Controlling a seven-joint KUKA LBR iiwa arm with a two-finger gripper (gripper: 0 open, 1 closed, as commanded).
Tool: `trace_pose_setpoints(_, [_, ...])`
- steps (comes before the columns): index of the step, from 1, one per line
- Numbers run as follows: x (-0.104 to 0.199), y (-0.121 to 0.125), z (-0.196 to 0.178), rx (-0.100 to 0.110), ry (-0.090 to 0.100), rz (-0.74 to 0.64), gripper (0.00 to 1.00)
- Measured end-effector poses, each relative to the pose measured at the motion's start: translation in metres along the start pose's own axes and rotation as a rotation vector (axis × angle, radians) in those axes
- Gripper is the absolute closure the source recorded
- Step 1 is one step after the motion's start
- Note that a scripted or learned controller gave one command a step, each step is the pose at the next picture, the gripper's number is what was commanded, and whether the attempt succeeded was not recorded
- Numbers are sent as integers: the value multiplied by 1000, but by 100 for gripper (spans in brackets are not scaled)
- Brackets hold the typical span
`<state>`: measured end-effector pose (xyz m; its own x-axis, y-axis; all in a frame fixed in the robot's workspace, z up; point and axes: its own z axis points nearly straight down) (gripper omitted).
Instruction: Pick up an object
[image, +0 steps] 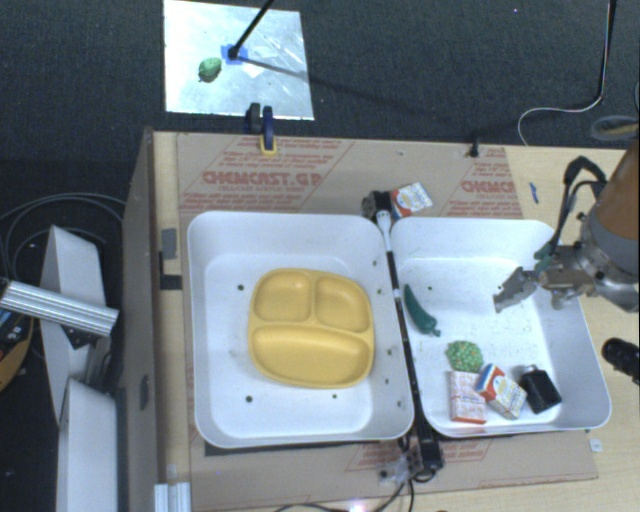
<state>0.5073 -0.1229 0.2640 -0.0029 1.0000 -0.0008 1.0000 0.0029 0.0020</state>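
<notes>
**Operator:** Gripper (512, 290) sits over the upper right part of the right bin (440, 240), reaching in from my right. I can't tell from this angle how it is set, and I see nothing caught in it.

**Colleague:** What's there to pick from?

**Operator:** I count 5 things in that bin. A green pepper-shaped piece (421, 309) lies near the bin's left wall, slanted. Below it is a round green knobbly item (464, 355). Just under that, a small red and white carton (465, 397) lies flat near the front wall. Beside it to the right is a red, white and blue packet (499, 389), and touching or nearly touching that, a black block (540, 390) toward the front right corner.

**Colleague:** How close is the gripper to any of them?

**Operator:** Apart from all 5. It's above bare white floor, with the pepper piece off to its left and the cluster lower down.

**Colleague:** And the other bin?

**Operator:** Left bin (215, 300) holds 1 yellow divided plate (311, 327) with 3 compartments, roughly centred. Another small carton (411, 198) lies on the bench behind the bins.
</notes>
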Motion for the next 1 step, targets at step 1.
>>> trace_pose_setpoints(1, [6,-12,93,3,1,2,0])
